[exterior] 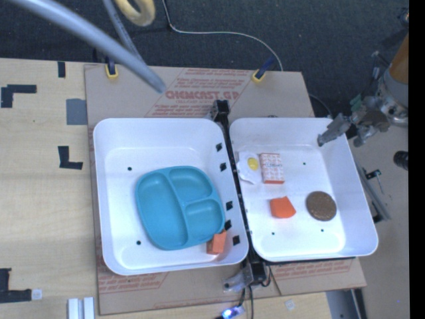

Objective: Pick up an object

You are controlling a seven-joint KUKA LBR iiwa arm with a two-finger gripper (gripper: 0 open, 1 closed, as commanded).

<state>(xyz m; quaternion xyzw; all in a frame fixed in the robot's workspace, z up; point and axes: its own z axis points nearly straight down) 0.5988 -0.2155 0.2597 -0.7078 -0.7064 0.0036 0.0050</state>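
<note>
Wooden bench (pixel 40 178), two white bins side by side. Nearest, right bin (pixel 358 238): brown disc (pixel 321 205), orange block (pixel 283 208), patterned packet (pixel 271 168), none lifted. Gripper (pixel 345 128) beyond far-right rim, apparently spread, pinching nothing. Pick seemingly not begun.

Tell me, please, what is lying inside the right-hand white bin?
In the right bin: a brown disc, an orange block, a small red-and-white packet and a yellow-and-white piece. Anything beneath them is hidden.
</note>
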